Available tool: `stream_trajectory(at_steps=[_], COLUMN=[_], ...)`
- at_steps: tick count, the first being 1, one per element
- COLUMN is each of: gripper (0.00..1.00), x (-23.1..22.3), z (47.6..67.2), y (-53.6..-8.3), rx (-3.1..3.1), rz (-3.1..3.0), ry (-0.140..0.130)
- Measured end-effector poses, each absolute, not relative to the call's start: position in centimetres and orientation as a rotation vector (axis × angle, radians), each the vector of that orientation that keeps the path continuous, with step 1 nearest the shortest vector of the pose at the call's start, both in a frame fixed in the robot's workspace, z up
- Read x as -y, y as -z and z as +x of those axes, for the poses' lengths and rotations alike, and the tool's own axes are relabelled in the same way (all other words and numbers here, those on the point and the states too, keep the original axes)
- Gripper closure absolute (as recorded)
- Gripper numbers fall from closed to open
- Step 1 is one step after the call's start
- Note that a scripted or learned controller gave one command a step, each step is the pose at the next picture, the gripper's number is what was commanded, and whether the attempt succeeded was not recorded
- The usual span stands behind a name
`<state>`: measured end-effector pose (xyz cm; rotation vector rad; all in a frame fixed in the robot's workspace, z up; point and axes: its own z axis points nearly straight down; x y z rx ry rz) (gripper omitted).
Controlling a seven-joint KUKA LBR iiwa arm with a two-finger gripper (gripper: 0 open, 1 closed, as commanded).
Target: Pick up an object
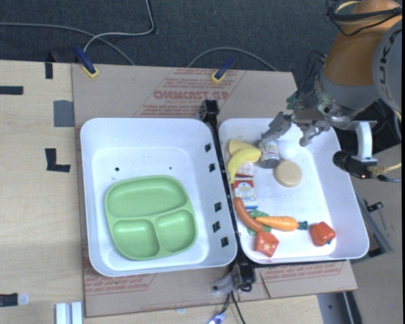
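Observation:
My gripper (pixel 291 132) hangs over the back of the right bin (pixel 344 201), open, with bare bin floor showing between its fingers. Its left finger (pixel 275 129) is just above a small grey can (pixel 271 156). A yellow banana (pixel 243 155) lies left of the can and a round beige cookie (pixel 288 174) in front of it. Further forward lie a small carton (pixel 245 189), a red sausage (pixel 246 214), an orange carrot (pixel 279 222), a strawberry (pixel 266 244) and a red pepper (pixel 322 233).
The left bin (pixel 94 147) holds a green divided plate (pixel 150 216). Black clips (pixel 210 109) sit along the wall between the two bins. The arm's orange and grey body (pixel 361 42) looms at the upper right.

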<state>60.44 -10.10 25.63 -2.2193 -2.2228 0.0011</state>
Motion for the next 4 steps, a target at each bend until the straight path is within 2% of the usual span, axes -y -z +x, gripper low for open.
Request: stream_trajectory(at_steps=[1,2,3,4], gripper=[0.00,0.00,0.00,0.00], x=[9.8,9.5,9.7,9.6], z=[65.0,66.3,66.9,66.8], y=[-15.5,-10.8,-8.5,-8.5], rx=[2.221,2.229,2.225,2.224], rz=[-2.217,-2.222,-2.219,-2.220], ry=[-0.005,0.008,0.001,0.000])
